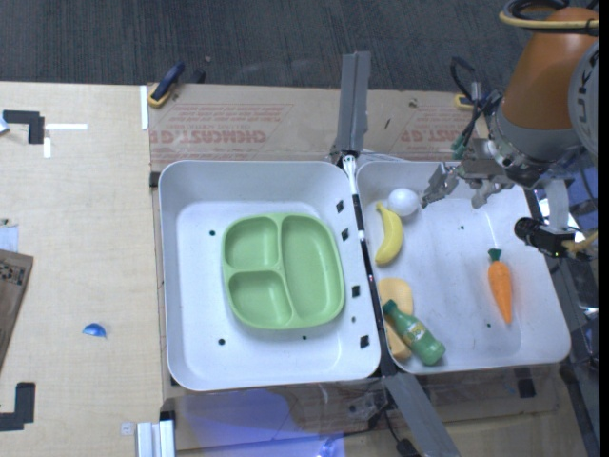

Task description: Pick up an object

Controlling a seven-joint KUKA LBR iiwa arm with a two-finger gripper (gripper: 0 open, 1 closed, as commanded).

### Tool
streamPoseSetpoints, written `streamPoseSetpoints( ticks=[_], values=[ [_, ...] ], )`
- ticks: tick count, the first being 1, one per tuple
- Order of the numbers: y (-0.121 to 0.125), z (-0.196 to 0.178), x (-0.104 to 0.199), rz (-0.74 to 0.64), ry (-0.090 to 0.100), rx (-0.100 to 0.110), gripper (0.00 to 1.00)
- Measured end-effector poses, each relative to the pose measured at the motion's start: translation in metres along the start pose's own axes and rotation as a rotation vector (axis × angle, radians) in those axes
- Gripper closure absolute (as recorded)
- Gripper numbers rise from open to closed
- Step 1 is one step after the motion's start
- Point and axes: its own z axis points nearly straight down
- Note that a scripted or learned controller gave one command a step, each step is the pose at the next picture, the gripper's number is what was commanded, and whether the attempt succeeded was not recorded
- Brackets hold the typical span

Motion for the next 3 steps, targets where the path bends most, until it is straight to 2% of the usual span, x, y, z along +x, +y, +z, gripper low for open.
streamPoseSetpoints(
  ticks=[1, 2, 3],
  values=[
    [0.009, 0.094, 0.010, -0.039, 0.000, -0.001, 0.00],
    [0.042, 0.119, 0.011, -0.044, -0.001, -0.004, 0.00],
    [-0.010, 0.120, 0.000, -0.051, 0.000, -0.002, 0.00]
  ],
)
